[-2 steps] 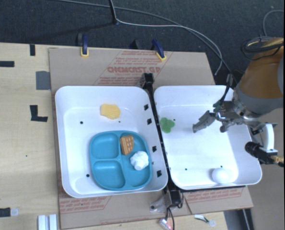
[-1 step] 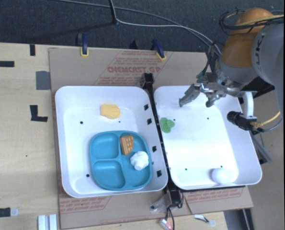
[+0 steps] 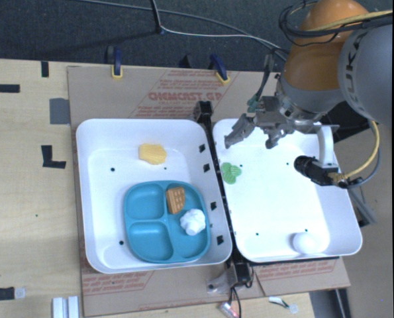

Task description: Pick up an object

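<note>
White ball (image 3: 309, 242), right bin's (image 3: 276, 197) near corner

The scene is viewed by a single fixed camera, mounted above the desk (image 3: 24, 177) and tilted downward at a slant. Both white bins are taken in whole: the left bin (image 3: 91, 151) is placed at the centre left of the frame and the right bin (image 3: 336, 224) at the centre right. The far edge of the desk is met in the upper part of the frame, with dark flooring seen beyond it. The near edge is cut off at the bottom of the frame. The arm (image 3: 329, 52) is seen from above in the upper right of the frame. The distance is moderate, so small items remain distinguishable.
</note>
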Controlling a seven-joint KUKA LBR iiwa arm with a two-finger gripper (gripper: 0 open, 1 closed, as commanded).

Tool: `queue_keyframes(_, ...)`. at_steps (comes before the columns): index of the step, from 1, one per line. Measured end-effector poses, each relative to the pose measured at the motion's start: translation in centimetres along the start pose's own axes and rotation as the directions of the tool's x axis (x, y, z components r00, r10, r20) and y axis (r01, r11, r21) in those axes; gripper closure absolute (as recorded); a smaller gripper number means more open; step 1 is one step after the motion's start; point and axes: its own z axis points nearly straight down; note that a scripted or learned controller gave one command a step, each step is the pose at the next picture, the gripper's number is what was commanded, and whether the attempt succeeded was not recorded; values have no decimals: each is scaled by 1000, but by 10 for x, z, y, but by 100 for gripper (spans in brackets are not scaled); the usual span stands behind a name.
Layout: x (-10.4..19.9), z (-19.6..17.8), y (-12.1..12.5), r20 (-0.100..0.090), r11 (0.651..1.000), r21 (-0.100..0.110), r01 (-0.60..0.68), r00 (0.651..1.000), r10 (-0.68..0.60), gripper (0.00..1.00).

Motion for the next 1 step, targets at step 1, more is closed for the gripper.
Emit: queue_keyframes(1,7,30,48,3,996,8,-89,996,89,0)
